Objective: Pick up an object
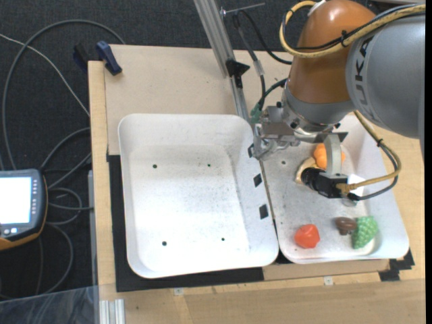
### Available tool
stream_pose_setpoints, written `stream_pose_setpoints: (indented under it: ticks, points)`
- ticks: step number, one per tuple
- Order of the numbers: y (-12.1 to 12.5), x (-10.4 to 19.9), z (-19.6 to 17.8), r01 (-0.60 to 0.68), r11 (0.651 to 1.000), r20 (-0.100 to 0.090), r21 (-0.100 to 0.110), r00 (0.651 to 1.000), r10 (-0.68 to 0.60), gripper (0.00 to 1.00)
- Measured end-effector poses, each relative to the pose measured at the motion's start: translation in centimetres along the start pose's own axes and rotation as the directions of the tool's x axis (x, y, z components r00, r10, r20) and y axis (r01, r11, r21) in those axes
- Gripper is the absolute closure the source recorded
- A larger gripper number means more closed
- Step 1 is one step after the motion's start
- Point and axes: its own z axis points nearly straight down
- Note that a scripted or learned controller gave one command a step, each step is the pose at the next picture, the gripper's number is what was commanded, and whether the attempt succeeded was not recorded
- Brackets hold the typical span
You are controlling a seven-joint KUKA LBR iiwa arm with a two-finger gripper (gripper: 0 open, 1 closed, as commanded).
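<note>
- The gripper hangs low at the far-left edge of the right bin, probably for a grasp. I cannot tell how open it is, and nothing shows in its hold.
- An orange object lies just to its right. A red object and a green bunch lie nearer.

The arm hides the far edge of the right bin and part of an orange thing. A brown thing by its near edge is too small to name.

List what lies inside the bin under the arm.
A red object, brown object, green object near the front; an orange object partly covered by the arm, which hides the bin's far end.
</note>
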Motion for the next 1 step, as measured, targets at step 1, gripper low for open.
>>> stream_pose_setpoints:
  ticks: [1]
  points:
    - [-1.49,4.15,0.27,-0.002,1.000,0.000,0.001,1.000,0.002,1.00]
